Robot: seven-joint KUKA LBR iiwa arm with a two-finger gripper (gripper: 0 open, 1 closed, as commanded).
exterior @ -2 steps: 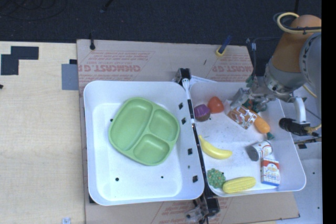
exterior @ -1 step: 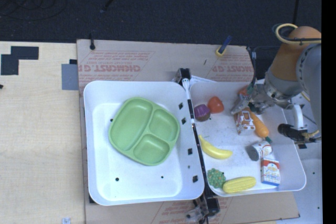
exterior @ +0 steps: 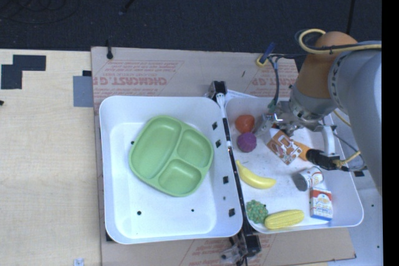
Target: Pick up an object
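Observation:
My gripper [exterior: 278, 123] hangs low over the back of the right bin [exterior: 349, 209], just above an orange snack packet [exterior: 283, 148]. To its left lie a red-orange tomato [exterior: 244, 123] and a purple plum [exterior: 247, 142]. A yellow banana [exterior: 254, 177] lies in the bin's middle. Along the front edge sit a broccoli piece [exterior: 255, 209] and a corn cob [exterior: 284, 218]. A white and red carton [exterior: 320, 202] and a small grey thing [exterior: 301, 180] lie to the right. Nothing shows as held.
The left bin [exterior: 124, 209] holds a green divided plate [exterior: 171, 156]. A black divider rail [exterior: 227, 159] runs between the two bins. The grey arm with its orange band [exterior: 324, 71] fills the space above the right bin's back right corner.

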